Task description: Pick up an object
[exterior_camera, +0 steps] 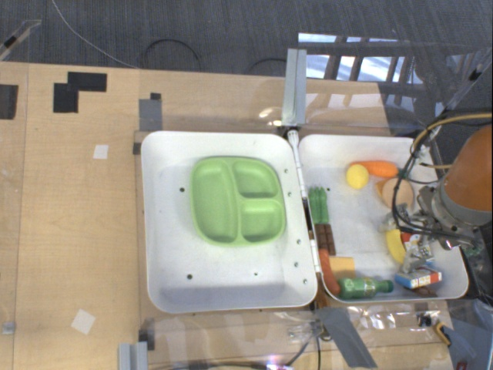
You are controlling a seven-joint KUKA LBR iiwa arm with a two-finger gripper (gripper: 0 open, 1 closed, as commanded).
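The arm enters from 3 o'clock and stands over the right bin. Its gripper hangs at the bin's 4 o'clock corner, just above a small blue and red box. Whether the claw is released or clenched cannot be told, as cables and the wrist hide the tips.

Right bin contents:
- A yellow banana-like piece lies just beside the gripper at its 10 o'clock, long axis running roughly 12 to 6 o'clock.
- A green bottle lies along the 6 o'clock wall, long axis 9 to 3 o'clock, its narrow end toward 3 o'clock.
- A carrot lies at 12 o'clock, long axis 9 to 3 o'clock, touching a lemon.
- A brown bar and a green block lie along the 9 o'clock wall.

The left bin holds a green divided plate.
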